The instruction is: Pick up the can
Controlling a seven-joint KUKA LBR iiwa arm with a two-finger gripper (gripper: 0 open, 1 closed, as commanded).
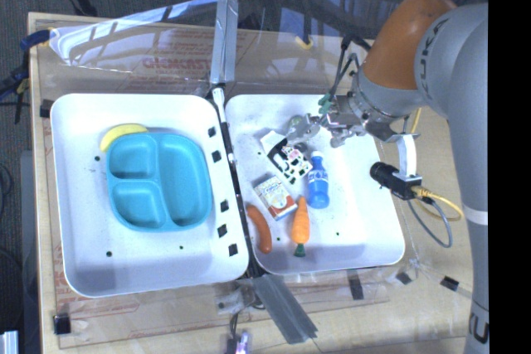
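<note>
Jaws' state unclear, low over right bin (382, 240), arm (415, 37) from right.

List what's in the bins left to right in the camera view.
Yellow item tucked behind the blue divided plate in the left bin → sausage → small carton → carrot → blue bottle. The gripper hangs above the right bin.

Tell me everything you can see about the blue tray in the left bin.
The blue tray is a smooth, plastic-looking plate with rounded corners, split into three compartments: two side by side at the far end and one wide one nearer the camera. It lies flat, slightly turned, on the floor of the left bin. A yellow thing pokes out from beneath its far left corner.
</note>
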